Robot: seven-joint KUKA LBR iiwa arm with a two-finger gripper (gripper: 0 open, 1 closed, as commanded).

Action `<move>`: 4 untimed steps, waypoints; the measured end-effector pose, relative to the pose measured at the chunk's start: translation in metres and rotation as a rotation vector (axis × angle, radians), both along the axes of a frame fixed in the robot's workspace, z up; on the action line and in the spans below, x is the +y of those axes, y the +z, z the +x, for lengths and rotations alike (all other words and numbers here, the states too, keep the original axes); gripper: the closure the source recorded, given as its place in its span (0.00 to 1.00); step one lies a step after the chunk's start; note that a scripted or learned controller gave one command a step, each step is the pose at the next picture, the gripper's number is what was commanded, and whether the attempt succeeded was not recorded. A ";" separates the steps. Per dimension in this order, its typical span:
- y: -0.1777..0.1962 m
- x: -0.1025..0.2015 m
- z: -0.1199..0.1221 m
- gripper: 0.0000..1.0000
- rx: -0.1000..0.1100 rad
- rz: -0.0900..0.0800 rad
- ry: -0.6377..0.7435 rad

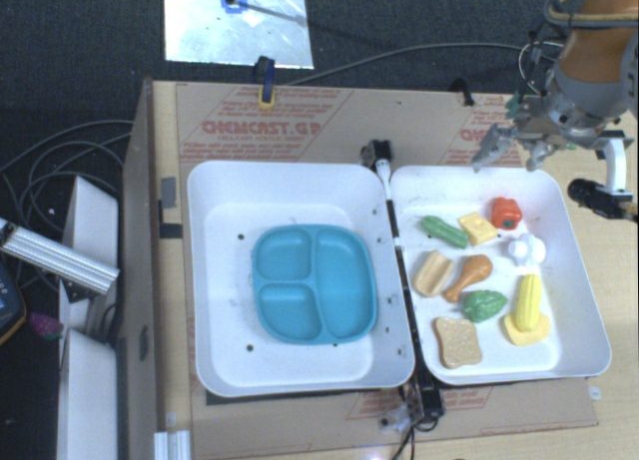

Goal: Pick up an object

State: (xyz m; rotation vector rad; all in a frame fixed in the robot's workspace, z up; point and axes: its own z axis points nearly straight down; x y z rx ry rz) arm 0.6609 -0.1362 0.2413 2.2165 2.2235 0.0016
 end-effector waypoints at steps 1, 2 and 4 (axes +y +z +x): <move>-0.097 -0.072 -0.014 0.00 0.004 0.000 -0.003; -0.156 -0.070 0.005 0.00 -0.001 0.000 0.002; -0.052 0.039 -0.028 1.00 -0.004 0.001 0.002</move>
